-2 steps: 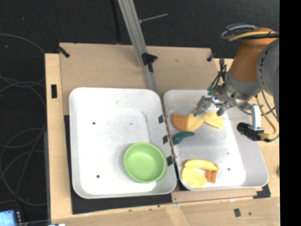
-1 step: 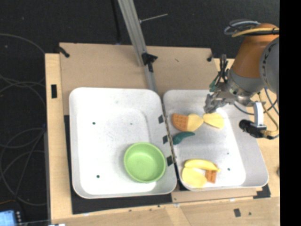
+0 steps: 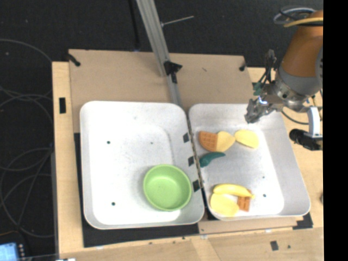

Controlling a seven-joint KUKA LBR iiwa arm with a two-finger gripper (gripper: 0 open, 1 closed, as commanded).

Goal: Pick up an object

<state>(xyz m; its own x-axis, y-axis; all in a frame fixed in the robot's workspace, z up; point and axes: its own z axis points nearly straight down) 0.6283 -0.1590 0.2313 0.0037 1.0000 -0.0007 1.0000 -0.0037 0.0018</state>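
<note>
Hand (image 3: 254, 115) low over right bin's (image 3: 274, 162) far edge, grip state unclear; pale yellow piece (image 3: 247, 139) just below it, beside waffle piece (image 3: 216, 141); green bowl (image 3: 167, 186) in left bin (image 3: 119, 145).

Bench (image 3: 119, 69): tan board surface, seen from above at a slant, on a dark floor (image 3: 65, 15). Two shallow white bins sit side by side on it, edges touching along the middle. Left bin (image 3: 119, 129) and right bin (image 3: 272, 162) both have rounded corners and small dark dots on their floors. A grey metal pole (image 3: 155, 29) runs from the top edge down to a black clamp (image 3: 172, 68) near the bins' junction. Thin cables (image 3: 24, 113) loop over the floor at left.
</note>
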